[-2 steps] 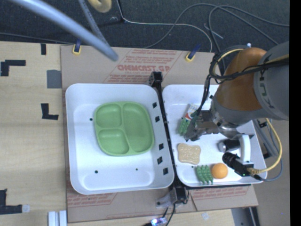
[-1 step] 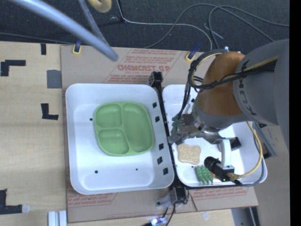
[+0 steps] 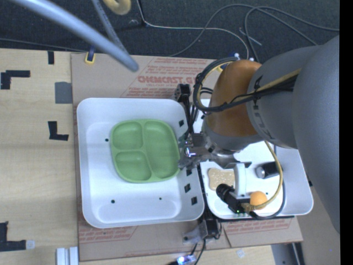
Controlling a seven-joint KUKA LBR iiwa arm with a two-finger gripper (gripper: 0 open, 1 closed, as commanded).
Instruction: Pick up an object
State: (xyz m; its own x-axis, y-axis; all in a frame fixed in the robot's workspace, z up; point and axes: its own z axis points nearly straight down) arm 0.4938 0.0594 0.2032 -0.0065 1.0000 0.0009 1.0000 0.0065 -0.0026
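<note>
The grey arm point(image 3: 287, 98) covers much of the right bin point(image 3: 302, 202). It half hides the gripper point(image 3: 189, 151), so I cannot tell how the jaws stand. The gripper is at the right rim of a smooth green three-compartment plate point(image 3: 144, 149), which lies flat in the left bin point(image 3: 94, 203). An orange ball point(image 3: 257, 197) lies in the right bin. Printed cardboard point(image 3: 160, 79) covers the wooden tabletop point(image 3: 33, 164).

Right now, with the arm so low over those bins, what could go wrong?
The arm hides much of the right bin, so a grab there may well miss. The orange ball in it looks round and could roll off if nudged. The green plate in the left bin is wide and flat, probably hard to pinch.
</note>
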